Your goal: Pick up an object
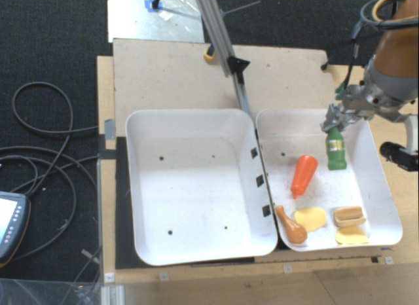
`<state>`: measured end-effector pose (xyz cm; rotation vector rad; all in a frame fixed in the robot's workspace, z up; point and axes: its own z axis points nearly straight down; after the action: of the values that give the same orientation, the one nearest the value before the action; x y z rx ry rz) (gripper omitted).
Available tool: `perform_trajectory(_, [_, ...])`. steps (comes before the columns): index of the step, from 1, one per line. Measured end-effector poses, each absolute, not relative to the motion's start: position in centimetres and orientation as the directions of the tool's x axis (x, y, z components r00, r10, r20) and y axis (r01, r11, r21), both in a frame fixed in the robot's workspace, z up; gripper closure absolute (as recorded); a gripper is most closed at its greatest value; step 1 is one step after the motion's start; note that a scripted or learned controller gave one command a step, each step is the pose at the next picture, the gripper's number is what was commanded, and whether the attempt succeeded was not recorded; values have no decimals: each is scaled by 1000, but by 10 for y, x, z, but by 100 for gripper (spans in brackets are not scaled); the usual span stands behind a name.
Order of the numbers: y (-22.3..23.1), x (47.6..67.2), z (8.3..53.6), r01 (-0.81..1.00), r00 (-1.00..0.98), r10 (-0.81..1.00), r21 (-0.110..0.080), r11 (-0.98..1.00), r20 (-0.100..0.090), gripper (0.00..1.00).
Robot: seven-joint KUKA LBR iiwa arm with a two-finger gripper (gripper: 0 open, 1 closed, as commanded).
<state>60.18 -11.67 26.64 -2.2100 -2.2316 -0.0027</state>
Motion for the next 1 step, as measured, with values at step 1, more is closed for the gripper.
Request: perform_trajectory(1, [-71,583,267,1000,-10,1000,0,10,2,100])
